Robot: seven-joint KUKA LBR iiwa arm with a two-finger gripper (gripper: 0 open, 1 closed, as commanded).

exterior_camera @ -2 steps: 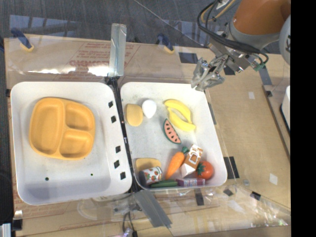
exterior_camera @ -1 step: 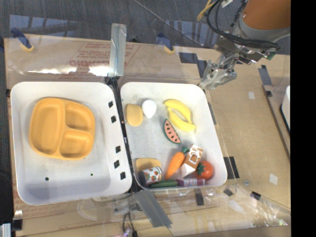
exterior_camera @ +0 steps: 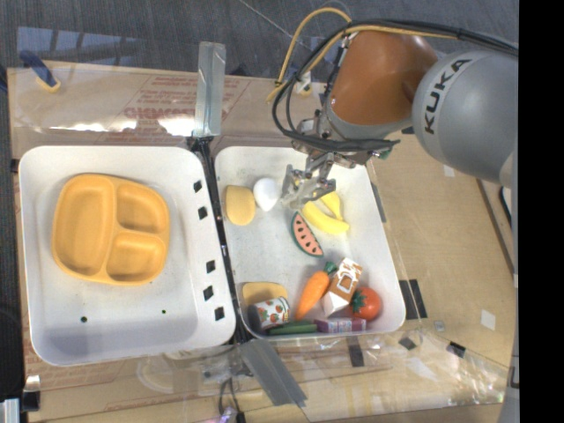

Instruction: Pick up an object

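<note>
Two white bins side by side: left bin (exterior_camera: 115, 337), right bin (exterior_camera: 264, 258). In the left bin, just one thing: a yellow tray (exterior_camera: 110, 227) with three dips. In the right bin, lots of toy food. Up near the top: one tan bun (exterior_camera: 240, 205), one white egg (exterior_camera: 265, 192) touching it, one yellow banana (exterior_camera: 328, 216), and one melon slice (exterior_camera: 307, 234) right under the banana. Down in the bottom corner, all piled close: one orange carrot (exterior_camera: 311, 293), one small carton (exterior_camera: 344, 282), one red tomato (exterior_camera: 367, 304), one little can (exterior_camera: 271, 311), one tan slice (exterior_camera: 263, 290) partly tucked behind the can, one green stick (exterior_camera: 291, 329) and one purple thing (exterior_camera: 340, 325), both flat against the bin wall and hard to make out. One big grey arm (exterior_camera: 463, 104) coming in from the right, with an orange part above the wrist and yellow and black wires looping round it. One gripper (exterior_camera: 308, 183) down low in the top of the right bin, between the egg and the banana, covering the top end of the banana. Too dark and tangled there to tell if open or shut, or if holding anything. Banana and egg both lying on the bin floor.
</note>
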